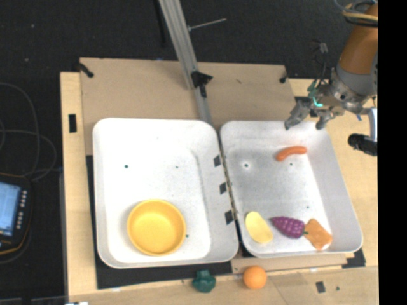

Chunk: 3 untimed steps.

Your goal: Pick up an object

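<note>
At upper right, the gripper (306,121) hangs with fingers spread wide and nothing between them, over the right bin's (267,138) far rim, likely positioned for the orange sausage (291,152) just below.

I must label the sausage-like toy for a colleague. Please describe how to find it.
Look in the right bin, near its far edge, just below the gripper. The orange-red sausage lies alone there; the yellow, purple and orange toys cluster at the near edge.
</note>
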Each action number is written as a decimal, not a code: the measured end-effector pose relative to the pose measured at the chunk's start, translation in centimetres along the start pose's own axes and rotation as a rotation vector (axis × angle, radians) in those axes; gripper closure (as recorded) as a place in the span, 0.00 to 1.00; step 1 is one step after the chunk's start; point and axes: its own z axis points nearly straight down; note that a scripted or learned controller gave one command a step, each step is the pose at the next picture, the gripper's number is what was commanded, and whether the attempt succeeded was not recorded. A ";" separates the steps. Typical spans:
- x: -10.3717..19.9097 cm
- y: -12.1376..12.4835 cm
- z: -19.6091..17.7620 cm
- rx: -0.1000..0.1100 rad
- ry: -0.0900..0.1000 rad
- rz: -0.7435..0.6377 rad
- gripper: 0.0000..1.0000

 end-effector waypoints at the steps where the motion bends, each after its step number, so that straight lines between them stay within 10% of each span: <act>1: 0.1 -0.3 6.3 0.004 0.002 0.001 0.00; 2: 0.0 -0.4 10.9 0.001 0.000 -0.002 0.00; 3: -0.2 -0.2 9.4 -0.006 -0.005 -0.004 1.00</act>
